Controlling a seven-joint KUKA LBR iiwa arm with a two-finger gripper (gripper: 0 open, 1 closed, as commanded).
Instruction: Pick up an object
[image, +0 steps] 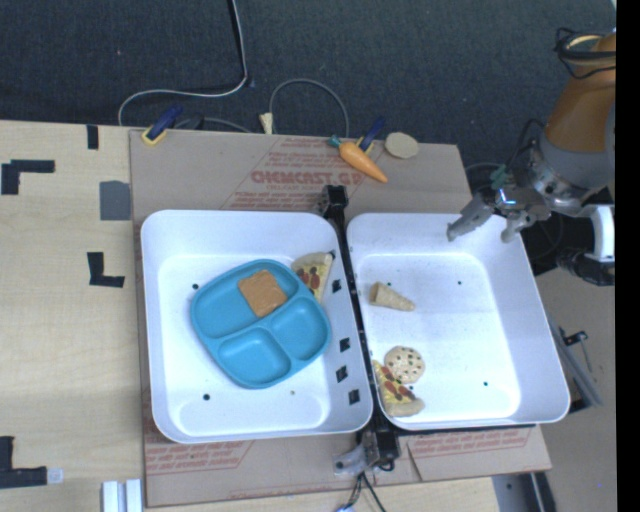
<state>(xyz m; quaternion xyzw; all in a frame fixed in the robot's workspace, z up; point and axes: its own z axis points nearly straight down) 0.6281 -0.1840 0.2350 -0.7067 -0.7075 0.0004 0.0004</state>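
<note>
My gripper (489, 229) hangs over the far right corner of the right bin (500, 300), its two grey fingers spread open with nothing between them. In that bin lie a pale wedge of food (391, 296) near the left middle, a chocolate-chip cookie (404, 363) nearer the front, and a pizza slice (396, 397) at the front left corner. The left bin (170, 300) bears a blue divided plate (262, 335) with a brown square of toast (263, 292) on it. Another pizza slice (315, 270) rests beside the plate's right rim.
A toy carrot (362, 160) and a round beige piece (402, 146) lie on the cardboard behind the bins. Cables loop across the dark floor at the back. A black clip row runs along the seam between the bins (345, 300).
</note>
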